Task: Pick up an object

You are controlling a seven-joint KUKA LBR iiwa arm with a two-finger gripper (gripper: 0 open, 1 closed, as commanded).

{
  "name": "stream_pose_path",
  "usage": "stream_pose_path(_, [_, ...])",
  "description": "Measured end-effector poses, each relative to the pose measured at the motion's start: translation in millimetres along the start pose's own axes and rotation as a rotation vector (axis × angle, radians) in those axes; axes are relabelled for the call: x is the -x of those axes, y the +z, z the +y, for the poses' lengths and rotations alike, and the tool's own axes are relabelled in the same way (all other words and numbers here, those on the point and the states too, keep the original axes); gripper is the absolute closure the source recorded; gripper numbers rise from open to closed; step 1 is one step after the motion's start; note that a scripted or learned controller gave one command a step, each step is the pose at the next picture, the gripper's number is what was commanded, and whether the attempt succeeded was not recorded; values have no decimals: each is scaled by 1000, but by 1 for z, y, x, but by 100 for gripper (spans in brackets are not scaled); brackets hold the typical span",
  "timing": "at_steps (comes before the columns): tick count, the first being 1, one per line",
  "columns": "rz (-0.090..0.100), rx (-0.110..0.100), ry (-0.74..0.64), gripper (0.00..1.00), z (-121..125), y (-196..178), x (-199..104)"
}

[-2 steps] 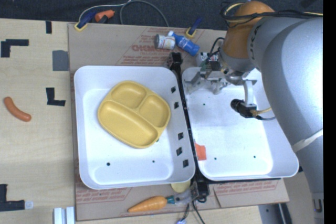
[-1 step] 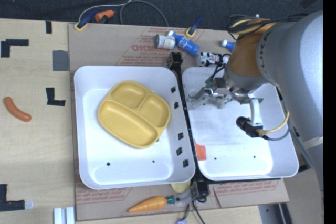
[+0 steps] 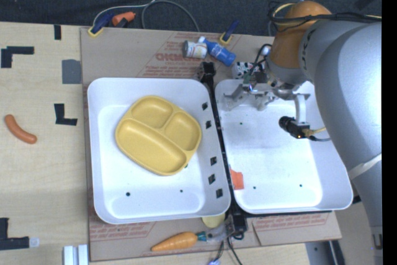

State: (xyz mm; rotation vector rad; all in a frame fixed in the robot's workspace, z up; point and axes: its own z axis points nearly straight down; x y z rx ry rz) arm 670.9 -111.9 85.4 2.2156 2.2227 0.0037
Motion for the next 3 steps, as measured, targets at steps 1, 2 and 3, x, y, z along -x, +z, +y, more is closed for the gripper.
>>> stream_pose_path(1, [-1, -1, -1, 100, -1, -10, 0])
stream_pose_path(2, [-2, -1, 0, 0, -2, -10, 0])
stream_pose_path(3, [-2, -3, 2, 0, -2, 1, -17])
